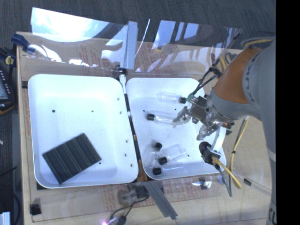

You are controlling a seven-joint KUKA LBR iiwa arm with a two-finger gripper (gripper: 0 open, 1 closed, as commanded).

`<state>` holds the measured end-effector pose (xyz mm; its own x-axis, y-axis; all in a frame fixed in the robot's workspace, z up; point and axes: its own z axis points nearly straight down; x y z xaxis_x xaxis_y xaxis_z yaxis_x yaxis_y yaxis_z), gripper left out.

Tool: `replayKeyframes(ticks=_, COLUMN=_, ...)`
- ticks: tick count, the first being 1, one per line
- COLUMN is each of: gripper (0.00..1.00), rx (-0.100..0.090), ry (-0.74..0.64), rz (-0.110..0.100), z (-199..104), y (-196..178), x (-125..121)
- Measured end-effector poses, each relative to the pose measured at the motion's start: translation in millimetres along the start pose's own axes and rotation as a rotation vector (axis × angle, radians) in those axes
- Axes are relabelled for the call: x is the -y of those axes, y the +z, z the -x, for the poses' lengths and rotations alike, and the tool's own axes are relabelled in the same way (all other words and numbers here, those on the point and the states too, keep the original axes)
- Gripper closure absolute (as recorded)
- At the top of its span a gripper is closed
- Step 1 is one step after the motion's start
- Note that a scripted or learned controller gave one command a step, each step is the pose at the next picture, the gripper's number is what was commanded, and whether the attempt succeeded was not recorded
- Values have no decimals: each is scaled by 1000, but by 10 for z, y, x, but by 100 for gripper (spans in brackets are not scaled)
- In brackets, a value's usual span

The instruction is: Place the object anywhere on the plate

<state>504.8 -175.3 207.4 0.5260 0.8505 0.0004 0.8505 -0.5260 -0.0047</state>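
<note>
The arm [243, 86] reached in from the right over the right bin [140, 139], its gripper [186, 117] low above the bin floor near the middle. From this slanted view I could not tell how the gripper was set, nor whether it had anything in it — the metal parts there overlapped a clear vial [159, 119] lying just to its left, and glass against white plastic gave little to go on.

The task's things were small clear vials with black caps, all in the right bin. One lay towards the far side [169, 98], cap pointing right. The one by the gripper had its cap at the left end. Three more sat in a loose cluster near the front edge [171, 153], their caps showing as dark dots. The plate — a dark ribbed slab [71, 157] — lay tilted in the near-left part of the left bin [75, 86], well apart from every vial.

Judged from their look, these vials would be light, stiff and smooth-walled, likely to roll or squirt sideways under a closing pinch, and possibly breakable. The best hold seemed across the body near its middle, fingers square to the long axis, with the vial by the gripper as the obvious candidate.
</note>
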Motion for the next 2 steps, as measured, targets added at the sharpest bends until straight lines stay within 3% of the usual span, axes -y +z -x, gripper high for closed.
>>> replayKeyframes(ticks=1, gripper=100, rx=0, ry=-113, rz=3, z=-1127, y=-733, x=-528)
replayKeyframes(ticks=2, gripper=100, rx=2, ry=-234, rz=-2, z=-1835, y=157, x=-535)
